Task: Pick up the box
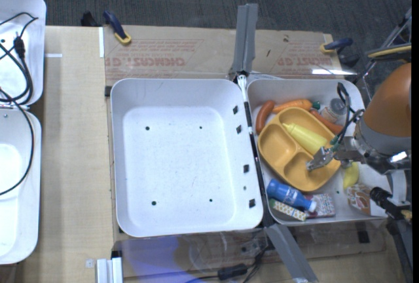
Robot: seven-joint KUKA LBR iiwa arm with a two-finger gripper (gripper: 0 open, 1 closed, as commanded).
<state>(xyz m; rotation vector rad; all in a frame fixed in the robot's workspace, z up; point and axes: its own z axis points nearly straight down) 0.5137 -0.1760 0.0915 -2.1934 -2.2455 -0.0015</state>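
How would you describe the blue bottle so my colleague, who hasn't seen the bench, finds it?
Look in the right bin, the crowded one. Below the yellow divided tray, by the bin's lower left corner, lies the blue bottle on its side, the sole blue item among orange and yellow ones.

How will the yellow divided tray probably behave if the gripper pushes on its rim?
The yellow divided tray looks like thin plastic, so probably light and easily slid. It lies over other items in the right bin, so it may rock or tip. The yellow bottle lying in it might roll.
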